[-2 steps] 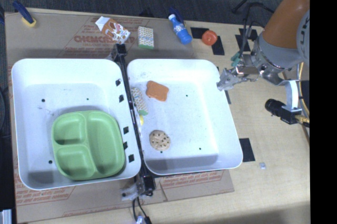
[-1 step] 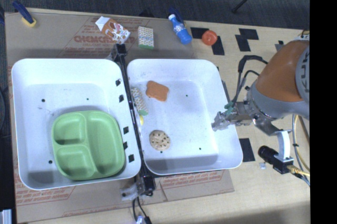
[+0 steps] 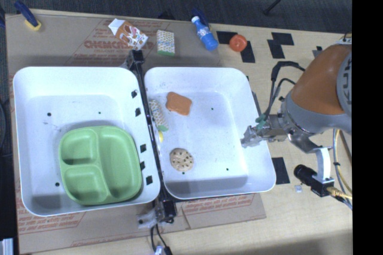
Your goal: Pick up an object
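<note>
The pincer [image 3: 250, 139] sits at the right rim of the right bin [image 3: 258, 159], at the end of the grey arm [image 3: 317, 98] with its orange band. Whether it is open or closed cannot be told, and nothing can be seen in its hold.

Inside the same bin, to the pincer's left and a little farther up the view, lies an orange block [image 3: 178, 103]. Lower down and also to its left, near the front wall, rests a round cookie [image 3: 181, 160] with dark chips. Further left again, against the bin's left wall, lies a small wrapped packet [image 3: 158, 114]. All three lie apart from the pincer, and the white floor of the bin lies between it and them.

Well to the pincer's left stands the left bin [image 3: 36, 86], touching the right one along a line of black clips. In it rests a green tray [image 3: 99, 164] with three compartments, towards the front.

On the bench [image 3: 281, 230] behind the bins, up and to the left of the pincer, are a blue bottle [image 3: 204, 33], an orange cap [image 3: 238, 42], a small speckled box [image 3: 165, 42] and a snack bag [image 3: 128, 34]. A blue and yellow clamp [image 3: 27, 15] sits at the far left corner.
</note>
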You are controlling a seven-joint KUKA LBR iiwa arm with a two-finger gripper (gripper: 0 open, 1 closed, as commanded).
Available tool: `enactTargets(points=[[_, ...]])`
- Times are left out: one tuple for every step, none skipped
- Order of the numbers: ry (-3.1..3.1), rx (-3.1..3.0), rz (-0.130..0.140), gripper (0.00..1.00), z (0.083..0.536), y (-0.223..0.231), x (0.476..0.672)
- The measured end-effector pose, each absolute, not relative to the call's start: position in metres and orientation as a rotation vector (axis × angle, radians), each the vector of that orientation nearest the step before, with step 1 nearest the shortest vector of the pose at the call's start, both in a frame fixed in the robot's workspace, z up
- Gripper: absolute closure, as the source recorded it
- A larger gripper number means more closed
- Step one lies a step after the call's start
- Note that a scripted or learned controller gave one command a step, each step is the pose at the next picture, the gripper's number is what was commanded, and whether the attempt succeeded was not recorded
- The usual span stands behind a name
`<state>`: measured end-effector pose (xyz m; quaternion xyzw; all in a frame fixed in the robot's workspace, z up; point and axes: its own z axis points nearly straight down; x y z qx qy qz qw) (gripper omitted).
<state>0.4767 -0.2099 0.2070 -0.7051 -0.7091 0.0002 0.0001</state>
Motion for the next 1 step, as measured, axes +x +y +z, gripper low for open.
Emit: enactTargets(points=[[-2.227,-2.216,0.001,1.00,0.2093,-0.2110,0.4766]])
